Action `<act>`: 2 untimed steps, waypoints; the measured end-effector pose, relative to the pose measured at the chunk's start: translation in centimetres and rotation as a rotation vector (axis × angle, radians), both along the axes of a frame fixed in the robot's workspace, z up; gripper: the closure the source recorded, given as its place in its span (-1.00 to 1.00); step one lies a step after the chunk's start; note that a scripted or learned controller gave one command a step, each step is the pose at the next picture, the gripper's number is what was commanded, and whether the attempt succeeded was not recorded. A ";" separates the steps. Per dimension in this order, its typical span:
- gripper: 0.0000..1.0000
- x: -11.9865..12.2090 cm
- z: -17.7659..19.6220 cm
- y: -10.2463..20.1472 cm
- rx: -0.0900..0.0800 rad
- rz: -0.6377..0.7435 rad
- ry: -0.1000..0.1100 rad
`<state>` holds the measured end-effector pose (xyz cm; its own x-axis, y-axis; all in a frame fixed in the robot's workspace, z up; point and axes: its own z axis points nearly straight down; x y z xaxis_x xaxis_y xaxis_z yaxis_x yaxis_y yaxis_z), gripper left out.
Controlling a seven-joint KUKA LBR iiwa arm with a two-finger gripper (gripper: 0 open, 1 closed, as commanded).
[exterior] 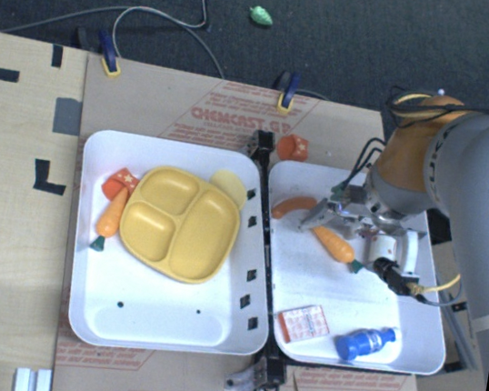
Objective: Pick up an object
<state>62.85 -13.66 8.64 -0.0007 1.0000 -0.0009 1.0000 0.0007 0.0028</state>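
Blue bottle (365, 343) at 5 o'clock; hand (344, 217), grip state can't tell, above carrot (334, 245). Risk: carrot may roll off.

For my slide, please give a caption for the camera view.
Gripper over the right bin near a carrot; yellow tray in the left bin.

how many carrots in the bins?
2. One carrot lies in the left bin, against the yellow tray's left edge. The other carrot lies in the right bin, beside the gripper. More may hide under the tray.
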 end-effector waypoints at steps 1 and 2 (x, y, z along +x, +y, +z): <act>1.00 0.1 1.0 0.0 -0.002 0.001 -0.002; 1.00 -1.0 11.7 9.8 0.002 0.003 0.001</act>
